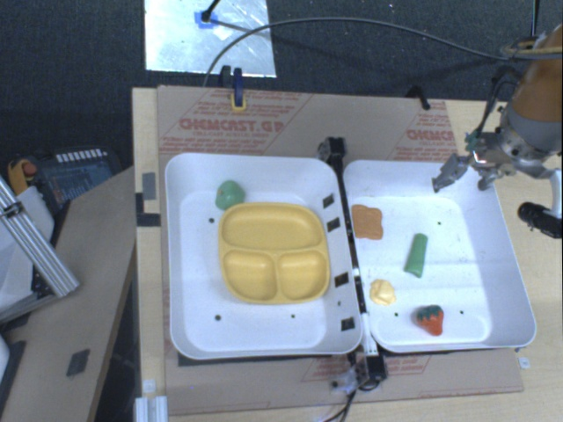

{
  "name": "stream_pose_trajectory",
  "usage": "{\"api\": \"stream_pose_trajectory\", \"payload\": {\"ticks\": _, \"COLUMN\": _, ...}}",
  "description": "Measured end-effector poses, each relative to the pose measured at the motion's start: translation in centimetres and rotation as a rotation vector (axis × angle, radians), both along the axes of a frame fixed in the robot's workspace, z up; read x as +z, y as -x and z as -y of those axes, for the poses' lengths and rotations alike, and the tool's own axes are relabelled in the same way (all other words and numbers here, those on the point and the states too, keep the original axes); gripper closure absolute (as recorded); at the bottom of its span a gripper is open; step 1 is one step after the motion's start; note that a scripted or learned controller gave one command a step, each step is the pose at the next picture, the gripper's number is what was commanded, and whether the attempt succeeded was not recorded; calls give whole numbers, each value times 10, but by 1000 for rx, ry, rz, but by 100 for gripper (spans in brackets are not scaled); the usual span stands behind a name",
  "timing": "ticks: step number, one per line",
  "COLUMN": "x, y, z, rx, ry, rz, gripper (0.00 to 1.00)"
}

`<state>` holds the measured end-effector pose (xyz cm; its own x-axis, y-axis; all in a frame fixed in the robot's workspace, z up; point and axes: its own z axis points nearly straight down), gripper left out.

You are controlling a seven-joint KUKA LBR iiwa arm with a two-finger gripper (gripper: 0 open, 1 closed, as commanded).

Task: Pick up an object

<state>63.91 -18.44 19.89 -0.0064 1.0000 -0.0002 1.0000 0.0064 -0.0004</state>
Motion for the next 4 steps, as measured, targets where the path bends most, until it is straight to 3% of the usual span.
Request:
{"api": "stream_pose_trajectory", "payload": {"ticks": 2, "x": -112, "y": 4, "z": 1, "rx": -2, "ry": 0, "rz": 0, "gripper": 0}}
{"api": "stream_pose_trajectory", "payload": {"ticks": 3, "x": -98, "y": 2, "z": 2, "rx": -1, "ry": 1, "rz": 4, "gripper": 100}}
{"api": "stream_pose_trajectory", "payload": {"ticks": 4, "x": -51, "y": 7, "z": -3, "rx": -2, "ry": 1, "rz": 5, "gripper": 100}}
